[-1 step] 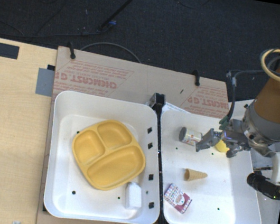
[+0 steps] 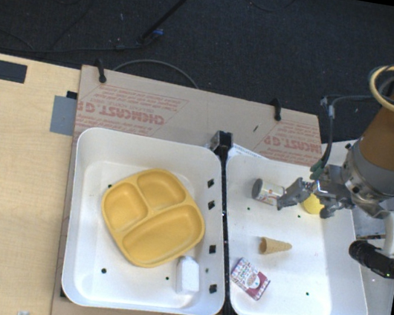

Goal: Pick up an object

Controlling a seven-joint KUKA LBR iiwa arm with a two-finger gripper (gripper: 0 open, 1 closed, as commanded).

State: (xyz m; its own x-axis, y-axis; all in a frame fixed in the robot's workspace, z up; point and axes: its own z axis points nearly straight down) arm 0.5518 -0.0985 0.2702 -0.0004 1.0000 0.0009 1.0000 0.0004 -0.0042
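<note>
Judged mid-approach, nothing lifted yet. Hovered gripper [image 2: 313,199] low near the right bin's [image 2: 351,308] far edge, fingers spread, nothing between them; yellow object [image 2: 312,205] sat in the gap, apparently untouched. Next: needed lowering squarely around it, closing, then lifting.

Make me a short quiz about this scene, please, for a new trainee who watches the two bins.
1. True or false: the yellow divided plate lies in the right bin.
2. Which item is nearest the gripper? A) the cone B) the yellow ball C) the pink packet
3. Fill in: the small white block lies in the ___ bin.

Key: 1 false, it lies in the left bin; 2 B; 3 left.
</note>
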